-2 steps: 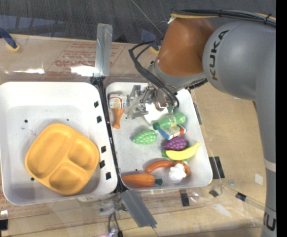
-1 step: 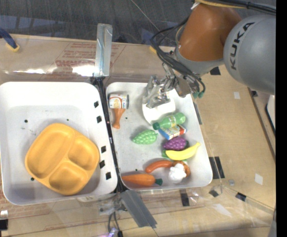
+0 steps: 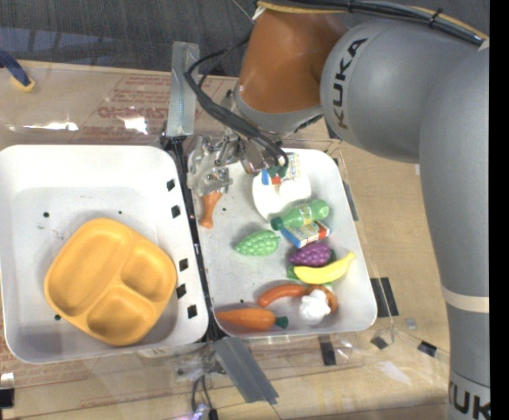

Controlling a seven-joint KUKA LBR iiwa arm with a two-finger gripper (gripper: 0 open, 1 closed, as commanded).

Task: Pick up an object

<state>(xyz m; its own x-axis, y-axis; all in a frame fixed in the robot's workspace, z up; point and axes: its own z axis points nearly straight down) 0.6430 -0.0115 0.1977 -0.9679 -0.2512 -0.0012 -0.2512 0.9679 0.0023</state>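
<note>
Pincer [image 3: 209, 171] tips hidden amid clutter

The left white bin [image 3: 10, 173] contains one yellow divided tray [image 3: 110, 280], positioned toward the bin's front-right corner. A small blue-and-yellow item [image 3: 14, 70] lies on the bench [image 3: 88, 94] near its rear-left corner.

A robotics lab test cell: a grey KUKA arm [image 3: 394, 86] with loose cables reaches over a bench [image 3: 394, 357] covered in taped-down cardboard. Two white bins [image 3: 10, 234] sit side by side, one holding plastic toy food [image 3: 311, 256], the other a yellow divided tray [image 3: 110, 280].
</note>
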